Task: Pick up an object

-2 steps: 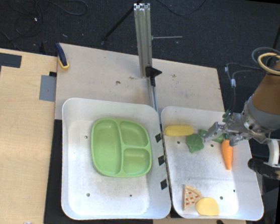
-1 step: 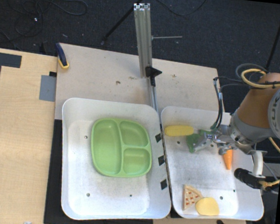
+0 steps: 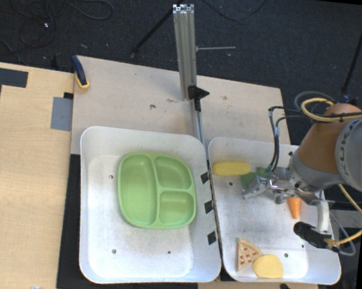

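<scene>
In the right bin (image 3: 266, 249) lie a yellow banana-like piece (image 3: 231, 169) at the far left, an orange carrot-like piece (image 3: 294, 206) at the right, a pizza-slice toy (image 3: 246, 254) and a yellow round piece (image 3: 268, 267) near the front. My gripper (image 3: 256, 186) hangs low over the bin's far part, just right of the yellow piece, with a small green thing (image 3: 250, 179) beside its tip. The arm (image 3: 328, 149) comes in from the right.
The left bin (image 3: 90, 241) holds a green divided plate (image 3: 157, 191). A metal post (image 3: 187, 50) rises behind the bins. Black clips (image 3: 207, 206) sit on the rim between the bins. Cables loop above the right bin.
</scene>
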Tool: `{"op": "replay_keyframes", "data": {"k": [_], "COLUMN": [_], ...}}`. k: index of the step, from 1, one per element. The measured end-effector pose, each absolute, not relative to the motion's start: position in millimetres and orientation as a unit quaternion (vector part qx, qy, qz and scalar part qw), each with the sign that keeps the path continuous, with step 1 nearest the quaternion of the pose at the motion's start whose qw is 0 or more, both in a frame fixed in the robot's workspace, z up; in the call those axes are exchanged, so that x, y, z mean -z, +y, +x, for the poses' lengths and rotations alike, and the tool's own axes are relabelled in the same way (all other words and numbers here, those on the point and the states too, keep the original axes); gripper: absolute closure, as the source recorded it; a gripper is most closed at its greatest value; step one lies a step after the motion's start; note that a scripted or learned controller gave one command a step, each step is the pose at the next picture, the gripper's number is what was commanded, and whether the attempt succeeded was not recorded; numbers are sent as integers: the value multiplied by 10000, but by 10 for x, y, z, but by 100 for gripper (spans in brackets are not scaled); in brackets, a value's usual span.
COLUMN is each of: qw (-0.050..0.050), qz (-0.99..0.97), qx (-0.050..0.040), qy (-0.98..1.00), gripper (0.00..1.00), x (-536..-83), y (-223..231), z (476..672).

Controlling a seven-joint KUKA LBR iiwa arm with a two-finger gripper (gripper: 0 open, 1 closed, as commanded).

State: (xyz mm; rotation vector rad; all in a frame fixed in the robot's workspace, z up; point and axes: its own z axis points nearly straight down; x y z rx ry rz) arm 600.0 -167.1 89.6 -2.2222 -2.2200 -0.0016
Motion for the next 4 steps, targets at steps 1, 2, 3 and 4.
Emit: {"op": "replay_keyframes", "data": {"k": [1,2,3,4], "qw": [-7,-11,-21,-17], "qz": [-7080,-7066,-7066,-7064], "qx": [30,6,11,9], "qy": [-7062,-7076,-7076,-7078], "gripper": [100,100,100,100], "x": [-1024,-1645,-2283,-2805], "y": [-1669,-1651,-1671,-1679], "z": [6016,6065,6051,6059]}}
